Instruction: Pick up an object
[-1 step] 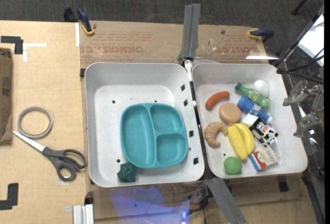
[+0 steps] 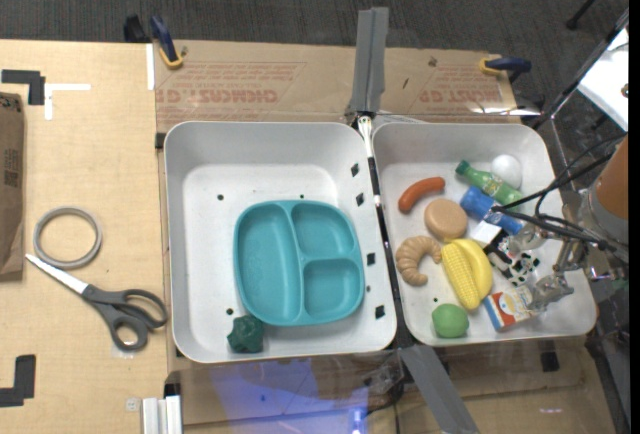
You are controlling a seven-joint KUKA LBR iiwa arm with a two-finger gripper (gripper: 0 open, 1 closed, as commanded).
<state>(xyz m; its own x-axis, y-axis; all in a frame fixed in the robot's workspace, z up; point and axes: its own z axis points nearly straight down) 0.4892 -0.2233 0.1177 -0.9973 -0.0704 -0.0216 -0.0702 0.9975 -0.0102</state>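
- Nearest the camera, along the bottom of the view, a bluish-lit strip of bench edge sits just below the two bins.
- Just above it, a dark green crumpled object [image 2: 246, 333] lies in the near left corner of the left bin [image 2: 190, 222], touching the near edge of a teal divided plate [image 2: 298, 261] that fills the bin's middle.
- On the wooden bench to the left, grey-handled scissors [image 2: 105, 300] lie near a ring of tape [image 2: 67, 236], the two just apart.
- In the near part of the right bin [image 2: 400, 147], a green ball [image 2: 451, 320] sits just beside a small red and white carton [image 2: 504, 310].
- A yellow corn cob [image 2: 465, 271] lies above the ball, with a tan croissant [image 2: 418, 257] just to its left.
- The gripper [image 2: 535, 267] reaches in from the right over the bin's right side, above a small black and white toy [image 2: 516, 264]; whether its fingers are wide or narrow cannot be told, and nothing shows between them.
- Thin dark cables run from the arm's orange band [image 2: 612, 184] toward the gripper.
- Further back lie a round tan bun [image 2: 445, 219], a red sausage [image 2: 421, 191], a blue object [image 2: 480, 204], a green bottle [image 2: 487, 180] and a white ball [image 2: 506, 166].
- Beyond both bins lies a flat cardboard sheet [image 2: 250, 84], clamped at its corners, then dark carpet.
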